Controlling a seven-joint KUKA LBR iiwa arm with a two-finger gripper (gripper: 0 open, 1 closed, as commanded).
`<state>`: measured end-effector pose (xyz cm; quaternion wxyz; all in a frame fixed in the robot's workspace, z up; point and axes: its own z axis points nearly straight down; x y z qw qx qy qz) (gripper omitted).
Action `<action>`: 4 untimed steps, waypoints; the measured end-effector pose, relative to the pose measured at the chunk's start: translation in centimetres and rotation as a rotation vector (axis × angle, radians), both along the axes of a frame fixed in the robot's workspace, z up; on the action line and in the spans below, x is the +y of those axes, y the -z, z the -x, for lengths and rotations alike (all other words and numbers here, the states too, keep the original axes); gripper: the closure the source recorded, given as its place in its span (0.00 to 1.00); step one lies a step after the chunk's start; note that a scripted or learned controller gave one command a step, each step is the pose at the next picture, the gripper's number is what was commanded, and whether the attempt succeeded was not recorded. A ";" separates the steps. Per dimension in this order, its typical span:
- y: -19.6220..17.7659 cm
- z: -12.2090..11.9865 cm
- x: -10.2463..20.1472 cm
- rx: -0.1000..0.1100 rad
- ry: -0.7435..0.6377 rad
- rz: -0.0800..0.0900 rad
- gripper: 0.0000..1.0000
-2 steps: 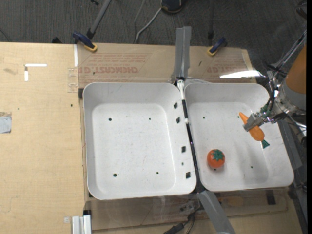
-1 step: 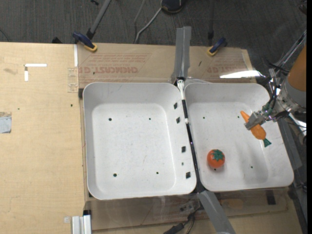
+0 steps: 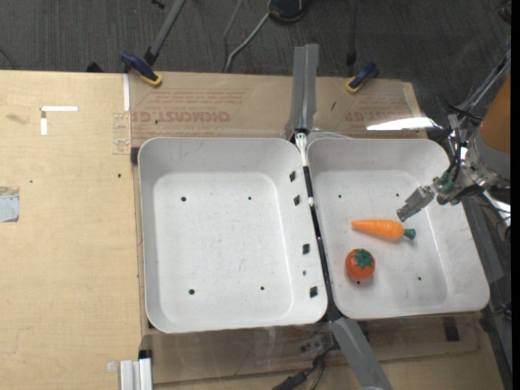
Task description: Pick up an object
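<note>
So from the overhead camera, I'm reaching in from the right side, and my claw (image 3: 416, 202) hangs over the right bin (image 3: 463, 299), up near its far right part. Honestly I can't tell whether it's apart or together from this angle, there's just a grey bit poking down and to the left and that's all I can make out. Nothing looks like it's sitting in my grip. Just below and a little left of the tip is a toy carrot (image 3: 379, 229), lying on its side on the bin floor, orange pointy end to the left and the little green top to the right. It's near the tip, but I can't tell if it's touching or just beside it. A bit nearer the front of the same bin there's a toy tomato (image 3: 360, 265), red with a green stem cap, just below the carrot and not touching it. The left bin (image 3: 150, 218) sits right up against the right one, joined along the middle by a row of dark clips. Both bins rest on a cardboard sheet (image 3: 203, 108), held down at the back edge by two clamps (image 3: 142, 69).
</note>
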<state>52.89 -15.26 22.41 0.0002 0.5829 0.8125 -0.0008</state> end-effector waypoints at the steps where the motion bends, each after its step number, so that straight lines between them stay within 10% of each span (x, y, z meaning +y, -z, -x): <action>1: 13.2 -3.6 0.3 -0.001 -0.074 -0.001 0.00; 2: 12.3 -3.6 0.3 -0.002 -0.073 -0.001 1.00; 3: 12.3 -3.6 0.3 -0.002 -0.073 -0.001 0.00; 4: 13.3 0.9 1.8 0.002 0.074 -0.002 0.00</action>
